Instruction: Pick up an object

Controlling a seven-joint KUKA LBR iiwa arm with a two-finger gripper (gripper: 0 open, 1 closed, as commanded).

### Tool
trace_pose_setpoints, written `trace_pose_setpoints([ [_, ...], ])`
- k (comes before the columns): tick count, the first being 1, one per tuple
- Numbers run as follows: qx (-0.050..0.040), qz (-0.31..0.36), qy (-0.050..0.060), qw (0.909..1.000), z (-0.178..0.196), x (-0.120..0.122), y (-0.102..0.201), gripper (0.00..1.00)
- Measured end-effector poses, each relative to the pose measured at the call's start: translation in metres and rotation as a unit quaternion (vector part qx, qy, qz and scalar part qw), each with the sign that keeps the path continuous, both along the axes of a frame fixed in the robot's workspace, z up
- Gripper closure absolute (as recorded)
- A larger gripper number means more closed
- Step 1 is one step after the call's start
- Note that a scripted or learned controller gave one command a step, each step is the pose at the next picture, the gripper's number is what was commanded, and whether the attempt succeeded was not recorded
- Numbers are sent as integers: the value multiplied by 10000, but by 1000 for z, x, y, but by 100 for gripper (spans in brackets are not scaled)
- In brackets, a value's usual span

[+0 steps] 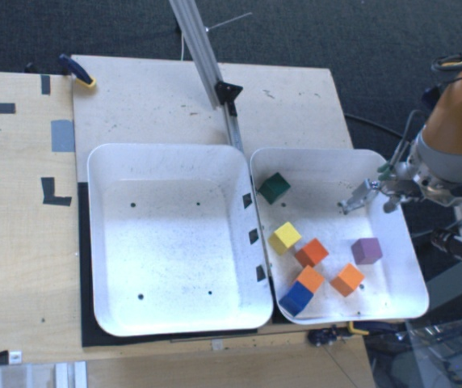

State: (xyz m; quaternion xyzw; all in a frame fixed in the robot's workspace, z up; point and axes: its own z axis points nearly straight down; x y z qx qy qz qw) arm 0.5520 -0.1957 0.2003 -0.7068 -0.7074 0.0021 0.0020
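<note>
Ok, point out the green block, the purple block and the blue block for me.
green block (275, 188), camera view, on its top face.
purple block (366, 250), camera view, on its top face.
blue block (296, 298), camera view, on its top face.

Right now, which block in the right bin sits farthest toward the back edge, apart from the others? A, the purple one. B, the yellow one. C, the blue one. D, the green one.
D: the green block lies alone near the back of the right bin, while the yellow block, purple block and blue block lie nearer the front.

Two white bins (170, 156); six blocks (286, 238), three of them orange.
</note>
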Motion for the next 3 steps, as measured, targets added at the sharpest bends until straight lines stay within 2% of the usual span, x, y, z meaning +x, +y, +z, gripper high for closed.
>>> trace_pose_setpoints([
  [1, 2, 3, 1, 10000, -45, 3, 3, 0],
  [2, 9, 3, 12, 10000, -109, -1, 8, 0],
  [3, 7, 8, -14, 10000, -95, 1, 8, 100],
])
